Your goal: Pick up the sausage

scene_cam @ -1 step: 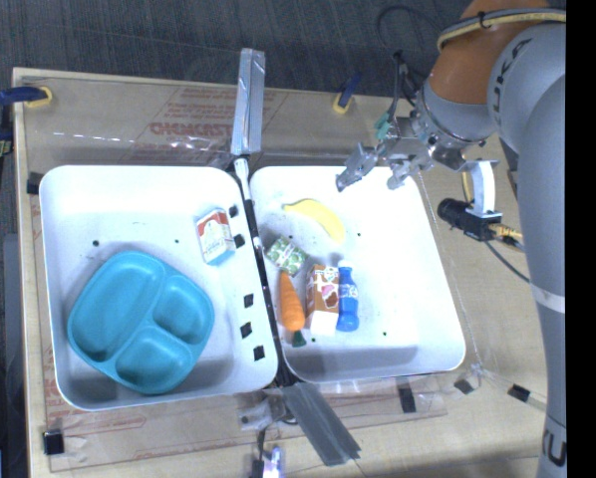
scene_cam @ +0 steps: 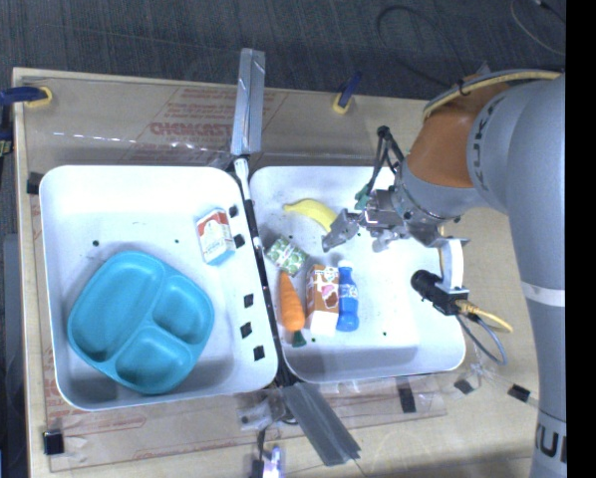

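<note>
Nearest in the right bin [scene_cam: 433,352] lie a carrot [scene_cam: 291,304] and a blue bottle [scene_cam: 347,300]. The brownish thing between them may be the sausage [scene_cam: 323,287], but it is too blurred to be sure. My gripper [scene_cam: 360,229] hovers beyond, beside the banana [scene_cam: 310,212]. I cannot tell whether my jaws are open or closed.
</note>
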Controlling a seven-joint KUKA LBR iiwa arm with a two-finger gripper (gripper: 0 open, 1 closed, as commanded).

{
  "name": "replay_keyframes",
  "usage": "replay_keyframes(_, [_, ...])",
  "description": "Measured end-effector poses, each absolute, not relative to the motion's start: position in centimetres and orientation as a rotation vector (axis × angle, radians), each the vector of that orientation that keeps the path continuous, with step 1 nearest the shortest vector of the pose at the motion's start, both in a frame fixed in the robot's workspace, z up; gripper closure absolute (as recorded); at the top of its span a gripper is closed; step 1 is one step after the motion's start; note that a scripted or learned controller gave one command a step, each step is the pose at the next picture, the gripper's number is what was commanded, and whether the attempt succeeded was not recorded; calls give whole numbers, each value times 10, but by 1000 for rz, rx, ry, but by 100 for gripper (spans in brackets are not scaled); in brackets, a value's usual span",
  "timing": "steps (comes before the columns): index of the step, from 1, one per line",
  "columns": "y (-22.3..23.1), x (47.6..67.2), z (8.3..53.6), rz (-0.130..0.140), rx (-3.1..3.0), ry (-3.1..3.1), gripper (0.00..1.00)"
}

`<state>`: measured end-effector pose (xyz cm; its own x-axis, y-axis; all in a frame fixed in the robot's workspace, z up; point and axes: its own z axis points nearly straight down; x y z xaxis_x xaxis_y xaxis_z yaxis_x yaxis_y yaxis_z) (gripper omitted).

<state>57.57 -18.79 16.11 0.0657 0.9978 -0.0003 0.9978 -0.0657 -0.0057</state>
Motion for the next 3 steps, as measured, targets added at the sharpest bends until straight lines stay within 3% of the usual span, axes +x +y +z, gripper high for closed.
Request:
replay_keyframes(1, [-138,566,112,3,-2162,-2277,0])
replay_keyframes(2, [-154,601,91,2,-2102,-2332,0])
replay_keyframes(3, [-147,556,103,4,-2164,-2274,0])
